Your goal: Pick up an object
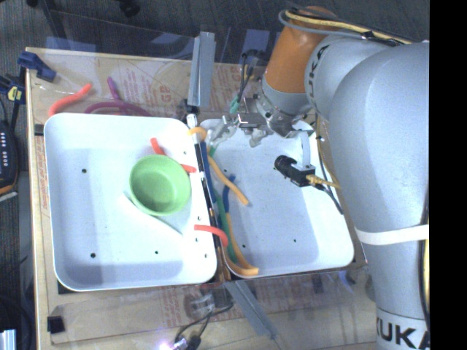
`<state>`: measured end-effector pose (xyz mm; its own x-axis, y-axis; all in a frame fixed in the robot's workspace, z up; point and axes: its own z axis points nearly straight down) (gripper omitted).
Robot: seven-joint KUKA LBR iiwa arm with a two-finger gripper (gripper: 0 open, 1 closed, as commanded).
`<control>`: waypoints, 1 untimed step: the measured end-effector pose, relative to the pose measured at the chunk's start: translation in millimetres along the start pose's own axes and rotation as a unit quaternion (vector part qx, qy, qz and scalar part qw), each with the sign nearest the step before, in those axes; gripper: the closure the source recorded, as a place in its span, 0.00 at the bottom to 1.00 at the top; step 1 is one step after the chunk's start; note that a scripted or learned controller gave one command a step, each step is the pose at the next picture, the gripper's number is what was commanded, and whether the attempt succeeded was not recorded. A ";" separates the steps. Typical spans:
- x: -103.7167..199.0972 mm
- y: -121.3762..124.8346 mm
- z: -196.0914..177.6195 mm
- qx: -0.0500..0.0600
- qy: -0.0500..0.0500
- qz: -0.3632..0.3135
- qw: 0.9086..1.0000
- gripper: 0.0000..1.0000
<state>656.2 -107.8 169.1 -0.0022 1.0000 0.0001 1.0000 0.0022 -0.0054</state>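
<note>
The gripper [241, 126] is seen at the right bin's [292, 246] far left corner; whether its fingers are released or clenched cannot be told. A green bowl [160, 184] is set in the left bin [87, 217], well apart from it

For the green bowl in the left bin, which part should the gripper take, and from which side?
Probably the rim of the green bowl, approached from above. The bowl sits mouth-up in the left bin, and its body looks too wide to span, so one finger inside and one outside the thin wall suits it. The rim toward the bin's open middle seems safest, away from the orange strips by the divider.
</note>
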 end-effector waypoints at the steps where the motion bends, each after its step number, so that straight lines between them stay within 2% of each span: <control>1: -6.3 -72.5 55.7 0.000 0.000 -0.045 0.999 0.00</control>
<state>583.4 -114.2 113.8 -0.0920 0.9958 -0.0002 0.9957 0.0920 -0.0048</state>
